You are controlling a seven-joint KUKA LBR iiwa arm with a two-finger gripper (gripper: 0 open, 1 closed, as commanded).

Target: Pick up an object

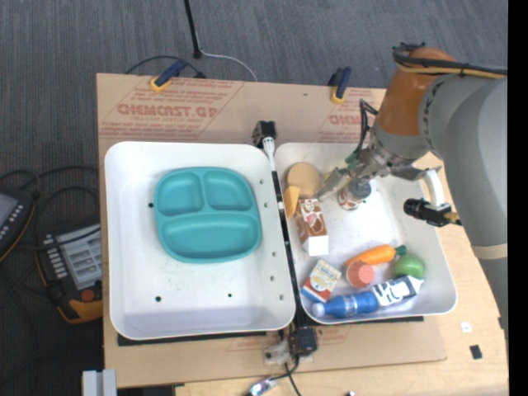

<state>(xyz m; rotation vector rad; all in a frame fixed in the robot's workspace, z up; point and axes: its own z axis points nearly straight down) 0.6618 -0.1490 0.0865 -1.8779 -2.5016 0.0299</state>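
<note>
Hovering low in the right bin (437, 291), the claw (356, 184) sits just beside the tan potato-like piece (303, 176); whether it is spread or pinching, I cannot tell. Most toys crowd the near corner: carrot (378, 255), blue bottle (351, 305); teal tray (207, 214) lies alone in the left bin (124, 246).

tray (206, 214) – teal | bins (132, 246) – white | carrot (378, 255) – orange | bottle (351, 306) – blue

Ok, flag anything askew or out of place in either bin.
Nothing looks spilled or damaged. The teal tray sits slightly askew in the left bin; the right bin's items lie jumbled, the blue bottle on its side.
</note>
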